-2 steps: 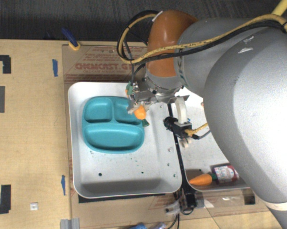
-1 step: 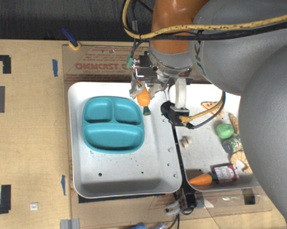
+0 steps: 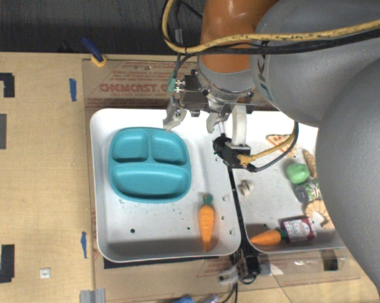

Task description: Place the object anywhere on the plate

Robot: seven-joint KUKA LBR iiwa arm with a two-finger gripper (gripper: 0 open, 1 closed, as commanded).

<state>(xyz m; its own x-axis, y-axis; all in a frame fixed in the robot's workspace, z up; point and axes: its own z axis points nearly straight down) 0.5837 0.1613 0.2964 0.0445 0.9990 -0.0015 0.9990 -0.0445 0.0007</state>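
Note:
A teal divided plate [image 3: 151, 164] lies in the left white bin [image 3: 105, 188], with nothing on it. An orange toy carrot [image 3: 206, 223] with a green top lies on the bin floor to the right of the plate, near the bin's front right corner. My gripper [image 3: 193, 121] hangs over the back edge of the left bin, just behind the plate's far right corner. Its two fingers [image 3: 172, 119] stand apart, open, and nothing shows between them. The carrot lies well in front of the gripper.
The right bin [image 3: 266, 201] holds a green round object [image 3: 297, 172], a small bottle [image 3: 299, 229], a second orange carrot [image 3: 266, 237] and a small pale piece [image 3: 245, 186]. A black cable [image 3: 235, 194] runs along the divider between the bins. The arm covers the right side.

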